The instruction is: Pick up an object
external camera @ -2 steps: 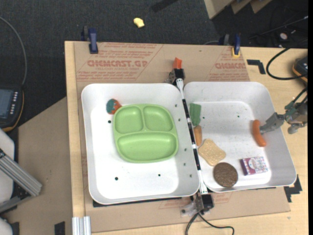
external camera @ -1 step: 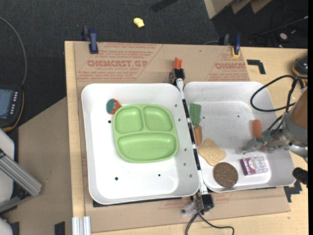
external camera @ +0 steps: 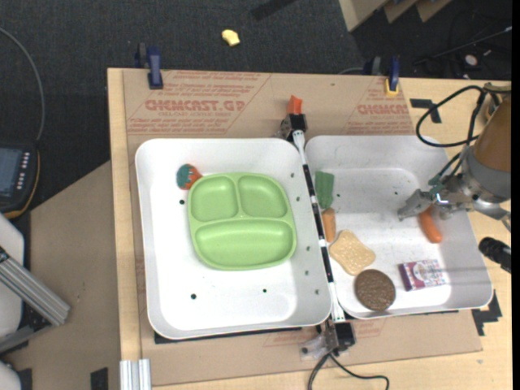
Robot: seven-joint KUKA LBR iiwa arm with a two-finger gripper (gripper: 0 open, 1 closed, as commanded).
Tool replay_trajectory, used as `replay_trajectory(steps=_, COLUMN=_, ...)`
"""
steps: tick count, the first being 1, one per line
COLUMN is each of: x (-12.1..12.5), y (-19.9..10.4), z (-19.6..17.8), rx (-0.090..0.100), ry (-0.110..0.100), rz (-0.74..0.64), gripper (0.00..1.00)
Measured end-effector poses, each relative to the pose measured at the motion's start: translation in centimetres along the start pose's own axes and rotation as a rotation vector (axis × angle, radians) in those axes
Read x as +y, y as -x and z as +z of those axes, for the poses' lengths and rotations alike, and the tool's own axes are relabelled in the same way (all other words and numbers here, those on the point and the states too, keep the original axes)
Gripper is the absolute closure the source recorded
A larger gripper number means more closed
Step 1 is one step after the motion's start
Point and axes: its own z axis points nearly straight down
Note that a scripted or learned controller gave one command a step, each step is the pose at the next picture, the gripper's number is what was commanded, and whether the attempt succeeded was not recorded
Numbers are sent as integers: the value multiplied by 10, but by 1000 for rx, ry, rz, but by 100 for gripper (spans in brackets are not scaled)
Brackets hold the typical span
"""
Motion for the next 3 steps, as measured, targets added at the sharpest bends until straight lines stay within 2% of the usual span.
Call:
replay_trajectory(steps=1, x=-5, y=-1, z=25, rx=14, ry=-9, rz=-1, gripper=0)
replay_trajectory(steps=2, x=-5, y=2, z=14, rx=5, ry=-5, rz=-1, gripper=100)
replay_trajectory(steps=3, x=22, y=-84, z=-45, rx=4, ry=2, rz=-5, gripper=100)
